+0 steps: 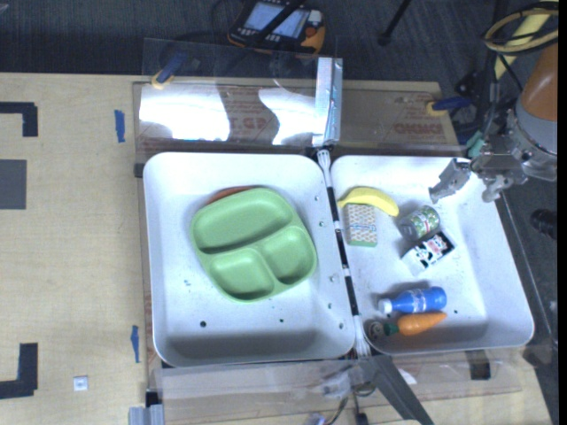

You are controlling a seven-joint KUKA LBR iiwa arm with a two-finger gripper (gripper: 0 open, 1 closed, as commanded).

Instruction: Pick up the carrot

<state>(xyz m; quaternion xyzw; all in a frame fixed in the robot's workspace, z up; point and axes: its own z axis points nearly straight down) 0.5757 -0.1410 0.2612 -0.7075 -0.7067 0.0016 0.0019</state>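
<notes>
camera view: carrot (420,323) touching blue bottle (415,302)

My arm (542,96) comes in from the right edge of the camera view, near the top. My grey body and the orange band above my wrist sit at the far right, partly cut off by the frame. From there my wrist reaches leftward and a little downward, ending in my gripper (468,182). One finger (446,184) points down and to the left, pale grey; the other (490,187) hangs nearer my wrist. My jaws stand apart with a clear gap and nothing between them. I hang raised, touching nothing.
</notes>
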